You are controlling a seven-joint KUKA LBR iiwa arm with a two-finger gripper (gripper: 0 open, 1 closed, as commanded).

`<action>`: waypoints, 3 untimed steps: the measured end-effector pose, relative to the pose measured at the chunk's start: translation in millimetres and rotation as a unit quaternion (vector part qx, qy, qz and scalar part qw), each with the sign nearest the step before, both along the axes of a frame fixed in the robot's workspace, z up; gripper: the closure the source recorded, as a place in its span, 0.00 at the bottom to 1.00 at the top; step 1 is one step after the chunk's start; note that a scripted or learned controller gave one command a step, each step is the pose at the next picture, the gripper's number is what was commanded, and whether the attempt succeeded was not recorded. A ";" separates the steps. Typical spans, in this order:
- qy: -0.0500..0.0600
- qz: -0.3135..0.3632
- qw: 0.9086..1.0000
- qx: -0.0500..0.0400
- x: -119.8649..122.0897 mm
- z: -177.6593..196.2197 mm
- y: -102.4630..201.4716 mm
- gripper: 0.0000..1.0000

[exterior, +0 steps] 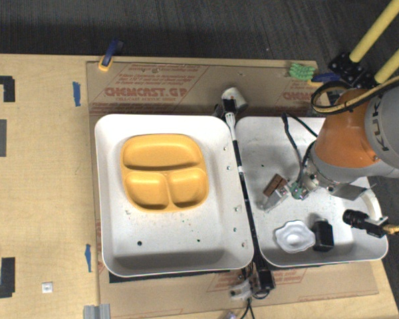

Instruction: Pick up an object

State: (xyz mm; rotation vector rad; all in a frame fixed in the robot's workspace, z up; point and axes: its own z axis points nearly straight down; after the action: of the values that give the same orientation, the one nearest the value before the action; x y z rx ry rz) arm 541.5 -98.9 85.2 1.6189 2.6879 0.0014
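You have a yellow three-compartment tray (pixel 164 171) flat in the left bin, a white lid (pixel 293 236) lower right

The light wooden bench (pixel 40 198) carries a brown printed cardboard sheet (pixel 153 85). On it, two shallow white plastic bins sit touching: one (pixel 332 254) directly beneath the gripper (pixel 274 193), the other (pixel 110 244) beside it, farther from the arm.
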 end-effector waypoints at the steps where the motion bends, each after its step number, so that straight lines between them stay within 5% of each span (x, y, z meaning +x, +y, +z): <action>1: 0.000 0.000 1.000 0.000 0.0 0.0 0.0 0.00; 3: 0.000 0.000 1.000 0.000 0.0 0.0 0.0 0.00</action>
State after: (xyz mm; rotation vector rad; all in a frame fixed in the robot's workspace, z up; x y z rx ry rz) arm 541.5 -98.9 85.2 1.6188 2.6879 0.0015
